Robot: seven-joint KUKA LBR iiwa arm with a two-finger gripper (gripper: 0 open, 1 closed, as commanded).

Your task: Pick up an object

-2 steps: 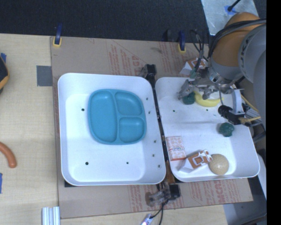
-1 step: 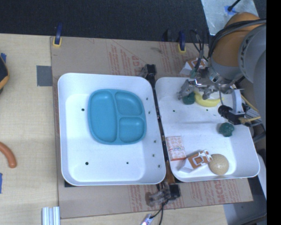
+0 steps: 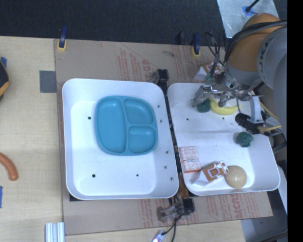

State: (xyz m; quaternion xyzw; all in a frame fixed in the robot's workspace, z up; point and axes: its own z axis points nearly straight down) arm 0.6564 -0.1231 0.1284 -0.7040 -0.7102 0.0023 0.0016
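1. lowest in the frame, the right bin [image 3: 272, 185] holds a round tan ball [image 3: 236, 176] in its lower right corner, with an orange-and-white carton [image 3: 212, 172] just beside it and a printed card [image 3: 189, 158] near the bin's left wall.
2. a little higher, a dark green lump [image 3: 244, 138] sits by the right wall, well apart from the carton.
3. at the left of the frame, the left bin [image 3: 76, 185] carries a blue divided plate [image 3: 126, 124]; a sausage toy [image 3: 6, 165] lies out on the tabletop [image 3: 20, 130].
4. in the upper part of the right bin, the gripper [image 3: 212, 101] hangs over a small green piece [image 3: 204, 105], with a yellow ring [image 3: 226, 109] just beside it. whether the jaws are released or clenched, i cannot tell.
5. risk, as i judge it: the green piece and the ring lie close together near the bin's upper wall, so a closing could nudge one aside or catch both, or the fingers could strike the wall.
6. open room lies in the bin's bare middle, between the gripper and the carton.
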